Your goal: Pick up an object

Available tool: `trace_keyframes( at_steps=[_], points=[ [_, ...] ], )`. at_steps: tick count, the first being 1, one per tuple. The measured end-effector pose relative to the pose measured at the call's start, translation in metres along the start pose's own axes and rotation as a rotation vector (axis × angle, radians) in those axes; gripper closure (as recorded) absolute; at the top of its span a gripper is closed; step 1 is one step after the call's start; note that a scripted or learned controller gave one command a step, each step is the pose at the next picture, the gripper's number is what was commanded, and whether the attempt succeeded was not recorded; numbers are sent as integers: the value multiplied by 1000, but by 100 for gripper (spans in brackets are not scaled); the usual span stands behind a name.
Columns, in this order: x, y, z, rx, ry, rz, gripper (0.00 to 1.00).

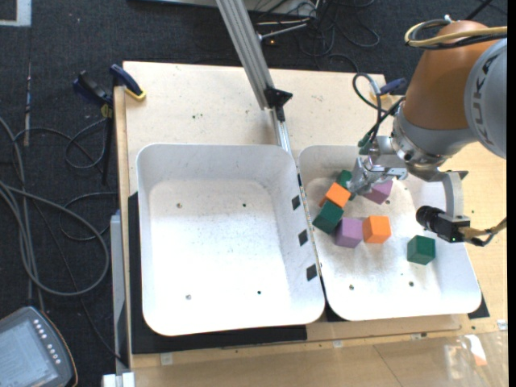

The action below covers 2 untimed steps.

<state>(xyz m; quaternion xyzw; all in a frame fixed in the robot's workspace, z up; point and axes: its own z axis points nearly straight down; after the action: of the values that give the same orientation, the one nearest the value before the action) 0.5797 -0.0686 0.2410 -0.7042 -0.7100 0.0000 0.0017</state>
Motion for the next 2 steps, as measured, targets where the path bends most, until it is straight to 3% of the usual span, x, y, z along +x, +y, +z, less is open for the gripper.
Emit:
trace_keyframes(
  at_steps=[1, 2],
  points=[
    [53, -14, 8, 0, 0, 0, 100],
    [102, -12, 15, 0, -1, 0, 100]
  ],
)
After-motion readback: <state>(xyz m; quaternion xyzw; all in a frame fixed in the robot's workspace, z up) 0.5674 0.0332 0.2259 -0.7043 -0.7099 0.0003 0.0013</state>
